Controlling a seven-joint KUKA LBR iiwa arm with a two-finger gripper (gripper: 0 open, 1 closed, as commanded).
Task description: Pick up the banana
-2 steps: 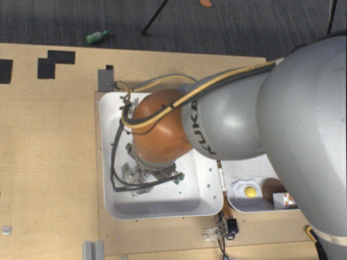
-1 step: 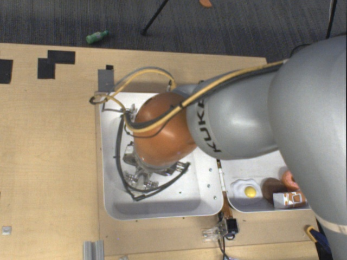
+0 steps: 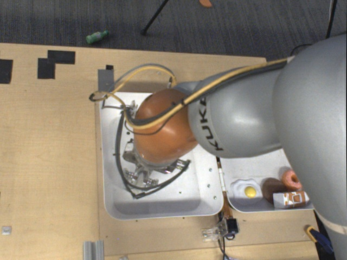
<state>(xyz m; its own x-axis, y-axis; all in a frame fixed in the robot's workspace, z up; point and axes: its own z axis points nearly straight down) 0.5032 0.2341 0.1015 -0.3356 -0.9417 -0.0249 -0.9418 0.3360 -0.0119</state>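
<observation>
My arm reaches in from the right, and its orange band [image 3: 162, 126] hangs over the middle of the left bin [image 3: 157, 207]. Below the band, the gripper [image 3: 140, 179] points down toward the bin floor, wrapped in black cables. The wrist and the big grey arm link [image 3: 244, 112] hide most of the left bin's floor and whatever lies under the gripper.
The right bin [image 3: 238, 206] holds a toy fried egg [image 3: 245, 190], a brown item [image 3: 271, 187], a pink donut [image 3: 291, 179] and a small carton [image 3: 291, 200]. A yellow and a black cable loop over the left bin's back corner. Wooden bench surrounds both bins.
</observation>
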